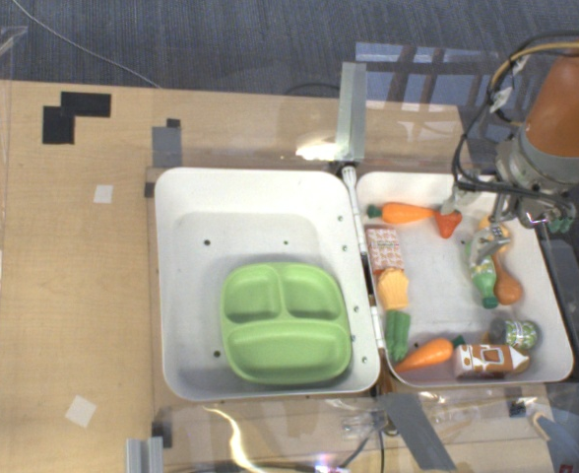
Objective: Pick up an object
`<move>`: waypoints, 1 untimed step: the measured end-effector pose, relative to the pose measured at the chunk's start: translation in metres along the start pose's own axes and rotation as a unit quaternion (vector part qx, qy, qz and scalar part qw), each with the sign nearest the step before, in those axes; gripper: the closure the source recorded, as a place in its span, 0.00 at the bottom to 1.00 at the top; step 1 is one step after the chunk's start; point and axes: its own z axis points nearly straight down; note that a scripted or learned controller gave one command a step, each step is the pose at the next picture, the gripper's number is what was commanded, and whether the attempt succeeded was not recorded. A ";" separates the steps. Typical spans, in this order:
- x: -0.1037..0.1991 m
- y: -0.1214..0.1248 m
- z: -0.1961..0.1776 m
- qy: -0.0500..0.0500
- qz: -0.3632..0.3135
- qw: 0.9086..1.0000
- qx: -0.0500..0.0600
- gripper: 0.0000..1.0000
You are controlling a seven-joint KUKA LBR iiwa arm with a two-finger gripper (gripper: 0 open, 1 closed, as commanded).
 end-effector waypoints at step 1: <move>-0.005 -0.045 0.111 -0.006 -0.019 1.000 0.003 0.00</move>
